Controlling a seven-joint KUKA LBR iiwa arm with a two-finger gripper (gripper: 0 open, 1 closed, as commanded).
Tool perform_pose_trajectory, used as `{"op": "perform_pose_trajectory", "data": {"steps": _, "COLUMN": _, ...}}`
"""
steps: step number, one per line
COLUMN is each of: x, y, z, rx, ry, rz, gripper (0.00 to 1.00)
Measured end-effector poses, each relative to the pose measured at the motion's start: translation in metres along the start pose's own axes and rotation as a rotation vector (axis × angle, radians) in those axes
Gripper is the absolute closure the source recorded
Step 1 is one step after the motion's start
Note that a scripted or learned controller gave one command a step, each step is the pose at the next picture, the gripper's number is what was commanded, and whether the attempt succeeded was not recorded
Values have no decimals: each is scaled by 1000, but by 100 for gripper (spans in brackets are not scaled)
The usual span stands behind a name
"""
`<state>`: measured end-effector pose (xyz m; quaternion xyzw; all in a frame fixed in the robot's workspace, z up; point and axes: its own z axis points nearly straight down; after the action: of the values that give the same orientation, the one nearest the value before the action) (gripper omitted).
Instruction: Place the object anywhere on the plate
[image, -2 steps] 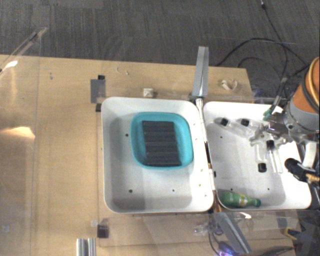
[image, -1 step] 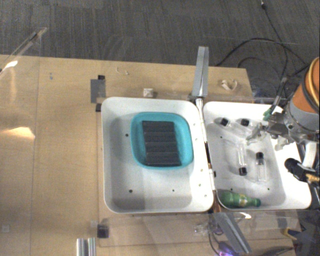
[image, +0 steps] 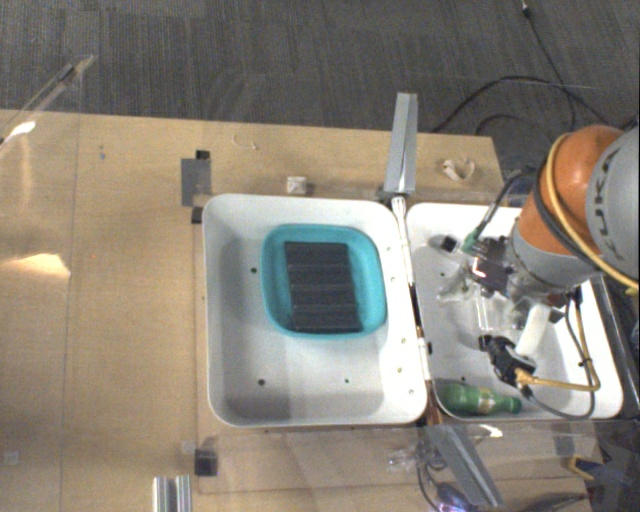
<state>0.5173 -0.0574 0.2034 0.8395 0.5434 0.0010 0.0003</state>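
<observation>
While the grey arm reaches over the right bin (image: 455, 335), its end effector (image: 488, 312) hangs near the middle of it. I cannot tell if it is clenched or released, because it looks too blurry. A green bottle (image: 480, 400) lies on its side by the near wall of that bin, close to the end effector but apart from it. In the left bin (image: 230, 330) sits a blue plate (image: 372, 290), and a black ridged block (image: 320, 287) lies flat on it.

A smooth, glossy teal plastic plate (image: 273, 292) bears a matt black ribbed slab (image: 321, 287), within a smooth white plastic bin (image: 300, 388) on a pale, lightly sheened wooden bench (image: 100, 300).
</observation>
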Motion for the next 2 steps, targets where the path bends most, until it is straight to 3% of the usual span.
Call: {"op": "perform_pose_trajectory", "data": {"steps": 2, "x": 0, "y": 0, "z": 0, "rx": 0, "ry": 0, "rz": 0, "gripper": 0}}
